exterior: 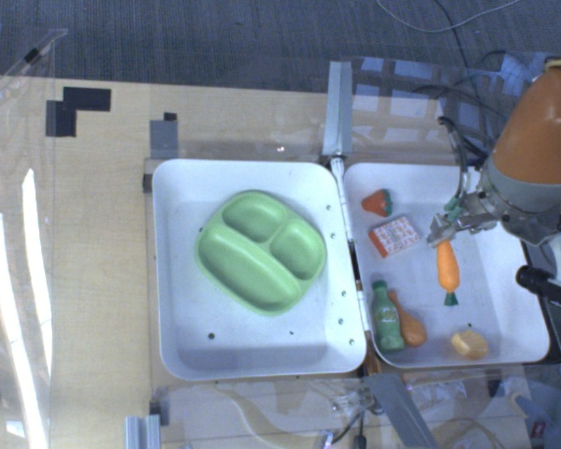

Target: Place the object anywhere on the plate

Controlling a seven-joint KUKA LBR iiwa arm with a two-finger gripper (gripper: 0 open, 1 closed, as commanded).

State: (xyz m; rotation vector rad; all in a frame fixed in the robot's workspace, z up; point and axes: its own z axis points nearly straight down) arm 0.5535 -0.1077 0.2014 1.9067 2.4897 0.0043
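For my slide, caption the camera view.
Gripper poised at a toy carrot in the right bin; green plate waits left.

Green three-compartment plate [262, 251], flat, tilted askew in left bin [168, 344]

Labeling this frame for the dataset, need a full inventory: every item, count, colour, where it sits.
plate: 1, green, three compartments, left bin
left bin: 1, white
right bin: 1, white
strawberry: 1, red, right bin, far left
box: 1, red and white, below the strawberry
carrot: 1, orange, right bin middle, under the gripper
bottle: 1, green, right bin, near left
orange piece: 1, touching the bottle
yellow piece: 1, near edge
gripper: 1, metal, above the carrot's top
arm: 1, grey and orange, right
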